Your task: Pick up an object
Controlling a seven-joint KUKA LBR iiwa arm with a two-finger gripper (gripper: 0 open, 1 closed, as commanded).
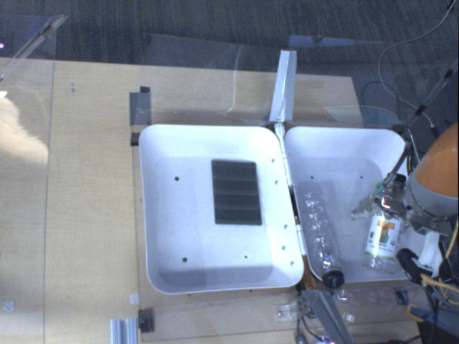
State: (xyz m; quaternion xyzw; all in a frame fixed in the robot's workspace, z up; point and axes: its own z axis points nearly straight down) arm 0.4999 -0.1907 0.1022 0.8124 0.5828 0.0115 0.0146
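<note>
Left bin: the shallow white plastic bin (161, 213) at nine o'clock holds a flat dark rectangular ribbed pad (236, 191) lying near its middle, well apart from the arm.
Right bin: the second shallow white bin (337, 149) at three o'clock holds the graspable things, which is likely why the arm reaches here.
Clear bottle: a transparent plastic bottle with a black cap (320, 235) lies flat along the right bin's left wall, cap toward six o'clock.
Small bottle: a small white bottle with an orange and green label (382, 236) lies at the right bin's four o'clock side, just under the wrist.
Gripper: the metal two-finger gripper (387, 194) hangs just above the small bottle's upper end.
Hand state: cannot tell; the wrist hides it.
Step, as a judgement: lining up on the small bottle, nothing lifted yet.
</note>
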